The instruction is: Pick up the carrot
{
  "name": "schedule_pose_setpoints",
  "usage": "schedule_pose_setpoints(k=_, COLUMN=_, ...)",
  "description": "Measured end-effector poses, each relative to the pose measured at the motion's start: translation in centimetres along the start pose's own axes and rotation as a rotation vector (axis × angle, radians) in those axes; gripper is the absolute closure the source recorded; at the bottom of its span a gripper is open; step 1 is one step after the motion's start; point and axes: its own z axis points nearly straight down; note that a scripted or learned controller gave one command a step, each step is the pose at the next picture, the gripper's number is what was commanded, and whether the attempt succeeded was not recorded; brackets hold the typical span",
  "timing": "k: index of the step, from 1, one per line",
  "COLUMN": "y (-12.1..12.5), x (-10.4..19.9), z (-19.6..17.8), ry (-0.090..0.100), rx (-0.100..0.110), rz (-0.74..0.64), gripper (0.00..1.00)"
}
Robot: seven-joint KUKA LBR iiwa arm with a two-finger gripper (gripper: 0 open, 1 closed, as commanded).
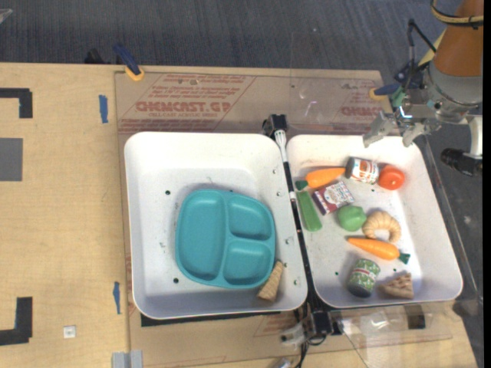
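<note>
My tool (395, 131) hovers above the right bin's (441, 228) far rim, fingers spread wide, holding nothing. The carrot (374, 248) lies inside that bin, well apart from it.

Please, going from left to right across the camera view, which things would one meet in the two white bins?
Teal plate → ice cream cone → green pepper → green ball → croissant → tomato.
</note>
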Motion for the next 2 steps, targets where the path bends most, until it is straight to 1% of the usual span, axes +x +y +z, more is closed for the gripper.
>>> schedule_pose_setpoints(k=1, y=0.11, x=5.74, z=7.52, ry=0.001, rx=-0.003, rz=0.055, gripper=0.00)
schedule_pose_setpoints(k=2, y=0.00, x=6.34, z=8.29, ry=-0.011, rx=-0.048, rz=0.197, gripper=0.00)
